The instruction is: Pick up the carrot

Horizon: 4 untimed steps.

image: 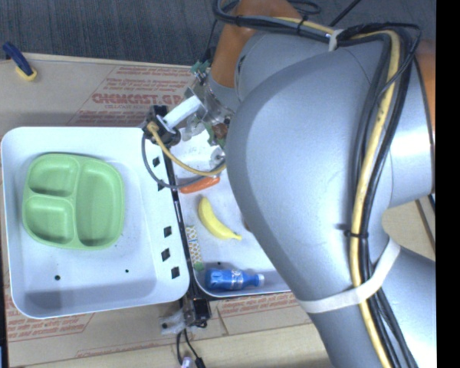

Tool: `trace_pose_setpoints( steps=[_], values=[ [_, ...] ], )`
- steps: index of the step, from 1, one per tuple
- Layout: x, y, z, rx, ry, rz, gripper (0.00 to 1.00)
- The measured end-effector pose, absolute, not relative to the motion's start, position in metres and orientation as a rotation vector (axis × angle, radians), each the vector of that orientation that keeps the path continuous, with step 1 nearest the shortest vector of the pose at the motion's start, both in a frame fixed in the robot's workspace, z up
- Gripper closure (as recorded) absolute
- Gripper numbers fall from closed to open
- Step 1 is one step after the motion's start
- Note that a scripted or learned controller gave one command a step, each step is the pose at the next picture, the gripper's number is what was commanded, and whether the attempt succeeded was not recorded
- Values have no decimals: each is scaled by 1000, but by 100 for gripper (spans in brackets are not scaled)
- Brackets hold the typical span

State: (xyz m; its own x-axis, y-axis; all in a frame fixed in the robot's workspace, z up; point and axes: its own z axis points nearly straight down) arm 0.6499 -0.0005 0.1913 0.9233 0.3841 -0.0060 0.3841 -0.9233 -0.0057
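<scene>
An orange carrot [200,183] lies in the right bin [215,286], near its left wall, partly tucked under the arm. My gripper [208,138] hangs just above and slightly behind the carrot, among cables and a white mount. The big grey arm covers most of the right bin.
A yellow banana [215,220] lies just in front of the carrot. A blue bottle [228,279] rests on its side at the bin's front edge. The left bin [77,290] holds a green divided plate [74,199]. A black divider strip [176,221] runs between the bins.
</scene>
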Motion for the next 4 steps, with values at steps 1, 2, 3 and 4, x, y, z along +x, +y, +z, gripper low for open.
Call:
trace_pose_setpoints(
  steps=[1, 2, 3, 4],
  values=[
    [574, 23, 191, -3049, -737, 10, 0],
    [564, -88, 255, -2968, -1021, 5, 0],
    [636, -70, 221, -3085, -579, 7, 0],
    [636, -68, 231, -3079, -592, 15, 100]
  ],
)
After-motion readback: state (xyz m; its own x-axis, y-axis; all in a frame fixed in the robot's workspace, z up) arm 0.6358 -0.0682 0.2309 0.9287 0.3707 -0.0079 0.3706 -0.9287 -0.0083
